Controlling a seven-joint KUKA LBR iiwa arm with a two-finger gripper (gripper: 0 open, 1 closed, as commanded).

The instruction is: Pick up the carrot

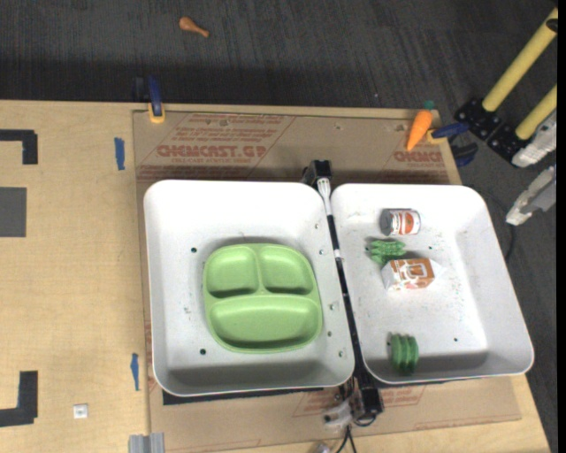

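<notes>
Cardboard bench: a tan sheet with red print is lying under both bins, and black tape marks are showing far to the left of the right bin.
Floor: dark carpet is running behind the bench, beyond the right bin's far side; a small orange scrap is lying on it, well to the left.
Yellow poles: two are slanting in black clamps beyond the right bin's far right corner.
Blue clamps: one is gripping the bench edge just behind the right bin, another far off to the left.
Carrot: it is lying on the bench outside the right bin, just behind its far rim, beside the blue clamp.
Right bin: it is holding a small can on its side, a green leafy toy just in front of that, an orange and white packet, and a ridged green piece near the front wall.
Left bin: it is touching the right bin's left rim and carrying a green divided plate.
Gripper: pale parts are hanging past the right bin's right rim, well apart from the carrot; I cannot tell whether it is apart or together.
</notes>
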